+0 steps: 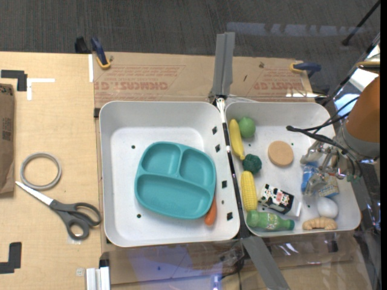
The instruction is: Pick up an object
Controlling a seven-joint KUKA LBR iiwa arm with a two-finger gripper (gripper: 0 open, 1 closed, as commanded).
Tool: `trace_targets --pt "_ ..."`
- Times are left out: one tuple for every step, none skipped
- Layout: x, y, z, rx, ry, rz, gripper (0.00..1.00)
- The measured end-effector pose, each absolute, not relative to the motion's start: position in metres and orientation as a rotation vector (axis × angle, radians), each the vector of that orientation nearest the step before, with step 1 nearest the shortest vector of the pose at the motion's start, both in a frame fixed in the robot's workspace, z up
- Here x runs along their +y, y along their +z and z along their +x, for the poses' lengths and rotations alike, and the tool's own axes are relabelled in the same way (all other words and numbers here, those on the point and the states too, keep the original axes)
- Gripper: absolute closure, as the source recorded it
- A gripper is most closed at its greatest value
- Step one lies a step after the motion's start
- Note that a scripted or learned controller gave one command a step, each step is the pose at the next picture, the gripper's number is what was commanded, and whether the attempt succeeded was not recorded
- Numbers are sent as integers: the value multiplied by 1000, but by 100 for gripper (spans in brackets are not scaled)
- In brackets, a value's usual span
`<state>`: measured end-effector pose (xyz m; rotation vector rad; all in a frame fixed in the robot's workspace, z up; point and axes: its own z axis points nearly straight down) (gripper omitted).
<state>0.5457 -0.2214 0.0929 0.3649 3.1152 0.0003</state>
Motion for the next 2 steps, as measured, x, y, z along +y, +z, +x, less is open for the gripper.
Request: trace_targets --pt "-193 93 569 3093 0 524 0" --pt "-222 94 554 3115 -1 375 0"
